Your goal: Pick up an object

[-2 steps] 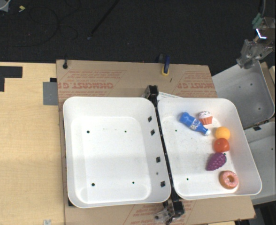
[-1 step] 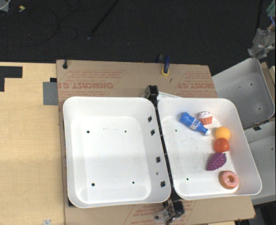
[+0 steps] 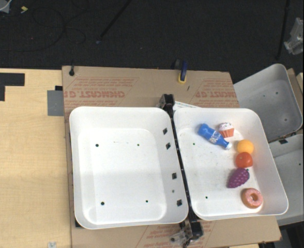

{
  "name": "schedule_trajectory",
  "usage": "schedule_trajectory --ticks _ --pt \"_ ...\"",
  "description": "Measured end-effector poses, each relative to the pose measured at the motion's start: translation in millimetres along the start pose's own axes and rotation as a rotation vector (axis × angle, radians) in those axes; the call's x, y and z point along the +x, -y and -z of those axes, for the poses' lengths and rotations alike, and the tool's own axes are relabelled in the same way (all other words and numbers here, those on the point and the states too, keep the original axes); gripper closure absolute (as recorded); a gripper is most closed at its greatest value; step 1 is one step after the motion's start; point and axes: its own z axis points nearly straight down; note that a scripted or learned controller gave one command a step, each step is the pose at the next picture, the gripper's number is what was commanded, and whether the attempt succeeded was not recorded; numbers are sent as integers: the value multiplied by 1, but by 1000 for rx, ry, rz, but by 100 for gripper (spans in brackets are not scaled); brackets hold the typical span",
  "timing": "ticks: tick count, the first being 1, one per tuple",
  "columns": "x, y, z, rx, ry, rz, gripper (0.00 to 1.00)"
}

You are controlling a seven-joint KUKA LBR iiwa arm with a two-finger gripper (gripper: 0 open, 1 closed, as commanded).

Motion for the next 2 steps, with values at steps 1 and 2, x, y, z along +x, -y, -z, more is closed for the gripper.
schedule_trajectory --ticks 1,2 --pt "-39 0 5 1 1 -4 100" --pt "-51 30 -118 13 -4 -4 100"
